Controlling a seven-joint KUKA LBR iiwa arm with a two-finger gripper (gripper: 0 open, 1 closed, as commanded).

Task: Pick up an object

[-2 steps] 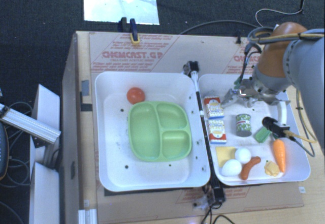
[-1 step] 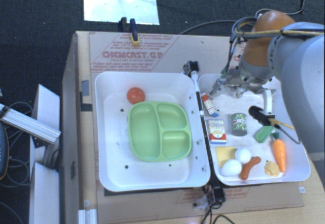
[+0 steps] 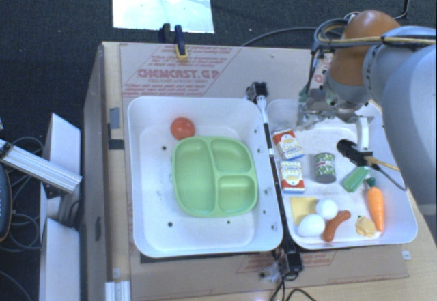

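My gripper [image 3: 308,114] hangs over the far left corner of the right bin [image 3: 403,228], with nothing seen in it. Just in front of it lies a small red-and-white carton [image 3: 288,144], and a second carton [image 3: 292,176] lies nearer the camera. A dark can [image 3: 325,166] stands to their right. Further right are a green block [image 3: 355,178] and an orange carrot [image 3: 375,206]. Along the bin's near side lie a yellow cheese slice [image 3: 302,207], two white eggs [image 3: 312,225], a brown sausage [image 3: 336,225] and a small yellow piece [image 3: 366,226].
The left bin [image 3: 147,177] holds a green divided plate [image 3: 214,175] and a red tomato [image 3: 182,127] at its far side. A black ridge [image 3: 270,156] runs between the bins. The grey arm [image 3: 403,88] covers the right bin's far right corner.
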